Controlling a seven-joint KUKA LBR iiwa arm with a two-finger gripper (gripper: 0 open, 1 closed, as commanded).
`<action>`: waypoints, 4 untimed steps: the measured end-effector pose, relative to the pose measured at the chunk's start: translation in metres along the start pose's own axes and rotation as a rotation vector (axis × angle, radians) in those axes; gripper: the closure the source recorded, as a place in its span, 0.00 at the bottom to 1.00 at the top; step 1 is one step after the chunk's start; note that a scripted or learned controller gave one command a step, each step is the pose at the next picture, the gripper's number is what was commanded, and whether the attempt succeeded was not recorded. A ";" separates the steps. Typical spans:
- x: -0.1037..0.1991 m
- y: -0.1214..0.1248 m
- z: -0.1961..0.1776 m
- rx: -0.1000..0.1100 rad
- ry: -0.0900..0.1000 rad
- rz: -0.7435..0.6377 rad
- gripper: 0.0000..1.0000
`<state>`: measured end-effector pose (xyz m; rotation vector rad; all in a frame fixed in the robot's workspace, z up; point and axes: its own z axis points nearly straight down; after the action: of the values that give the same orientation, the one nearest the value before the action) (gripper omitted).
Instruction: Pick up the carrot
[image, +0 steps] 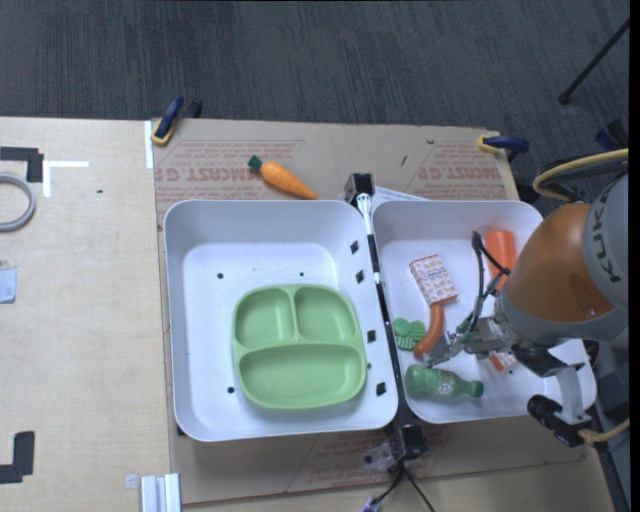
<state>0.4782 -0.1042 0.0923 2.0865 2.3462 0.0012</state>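
Note:
A carrot (283, 178) with a green top lies on the cardboard behind the left bin (190, 300), outside both bins. My gripper (465, 338) hangs low in the right bin (400, 225), far from that carrot. It is right beside the lower end of a curved orange-red piece (436, 327). A second orange carrot-like thing (501, 247) rests at the back of the right bin, partly behind the arm.
A green divided plate (298, 347) sits in the left bin. The right bin also holds a small printed box (433, 278), a green leafy toy (406, 333) and a green bottle (443, 383) lying on its side. Clamps (168, 118) stand at the cardboard's back corners.

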 end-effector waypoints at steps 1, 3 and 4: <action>-0.023 0.069 -0.157 0.000 -0.001 -0.178 0.00; -0.080 0.073 0.000 0.001 0.000 -0.367 0.00; -0.083 0.124 -0.067 -0.001 -0.002 -0.583 0.00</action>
<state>0.6114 -0.1720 0.1597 1.3228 2.8452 -0.0003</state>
